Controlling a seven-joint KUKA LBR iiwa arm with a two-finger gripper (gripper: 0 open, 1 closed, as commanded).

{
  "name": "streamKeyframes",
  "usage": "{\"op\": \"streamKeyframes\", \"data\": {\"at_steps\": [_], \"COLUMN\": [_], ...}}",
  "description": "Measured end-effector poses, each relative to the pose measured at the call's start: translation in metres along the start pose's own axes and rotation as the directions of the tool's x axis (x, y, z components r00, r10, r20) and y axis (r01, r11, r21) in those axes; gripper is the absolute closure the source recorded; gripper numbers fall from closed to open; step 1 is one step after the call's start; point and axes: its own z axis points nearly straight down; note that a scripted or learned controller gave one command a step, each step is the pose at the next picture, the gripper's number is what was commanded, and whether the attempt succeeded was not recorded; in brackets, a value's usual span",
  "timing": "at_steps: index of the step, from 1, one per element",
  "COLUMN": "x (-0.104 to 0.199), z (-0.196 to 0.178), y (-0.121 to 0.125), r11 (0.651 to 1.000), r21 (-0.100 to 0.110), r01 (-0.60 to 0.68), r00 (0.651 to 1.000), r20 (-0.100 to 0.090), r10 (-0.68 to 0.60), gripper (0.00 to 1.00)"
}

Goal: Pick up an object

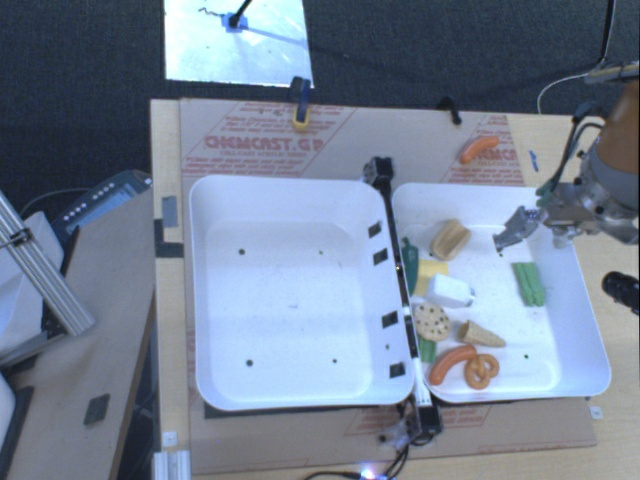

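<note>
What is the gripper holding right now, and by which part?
Nothing. The gripper hangs over the right bin with no object between its fingers; the green piece lies apart below it.

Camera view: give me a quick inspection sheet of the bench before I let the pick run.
Surface: bench board bears left bin and right bin.
Job's things: right bin holds bread piece, green item, white block, cookie, sausage, pretzel.
Clutter: another sausage on the board.
Grippers: gripper over the right bin.
Cables: white cable at upper right.
Surroundings: dark carpet.
</note>
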Motion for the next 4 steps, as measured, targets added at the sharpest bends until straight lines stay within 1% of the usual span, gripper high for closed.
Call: {"op": "streamKeyframes", "data": {"at_steps": [1, 2, 3, 4], "x": [0.0, 0.062, 0.067, 0.119], "z": [-0.011, -0.17, -0.286, -0.145], "y": [0.001, 0.034, 0.119, 0.075], "r11": [1.0, 1.0, 1.0, 1.0], "r21": [-0.003, -0.022, -0.019, 0.014], "r01": [0.003, 0.009, 0.005, 0.005], "r00": [1.0, 1.0, 1.0, 1.0], "r20": [0.0, 0.002, 0.004, -0.003], "r10": [-0.003, -0.009, -0.005, -0.005], "gripper": [1.0, 1.0, 1.0, 1.0]}}
